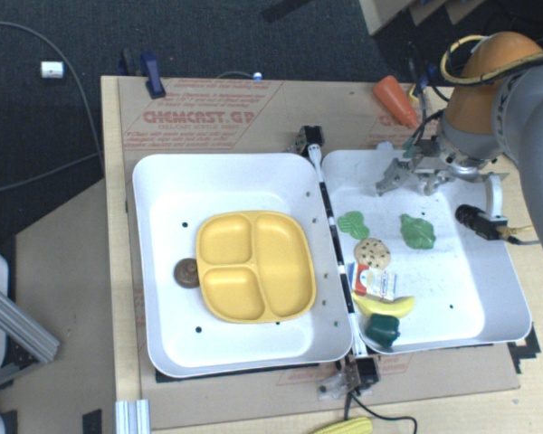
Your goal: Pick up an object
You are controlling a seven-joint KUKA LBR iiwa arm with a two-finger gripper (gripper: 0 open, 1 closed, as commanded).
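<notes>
the pickings lie below and left of the gripper

in the left white bin (154, 242) sits a yellow three-compartment plastic tray (253, 266) with a small brown round piece (186, 273) touching its left edge. the right white bin (489, 269) holds the likelier targets: a flat green leaf shape (351, 223), a speckled cookie (373, 252), a red-and-white packet (376, 283), a yellow banana (385, 306) lying roughly crosswise, a dark green block (382, 331), and a crumpled green leafy piece (418, 231) standing apart. the grey two-finger gripper (414, 175) hangs over that bin's far edge, fingers spread and holding nothing. the crumpled piece looks nearest, just toward the camera from the fingers.
</notes>
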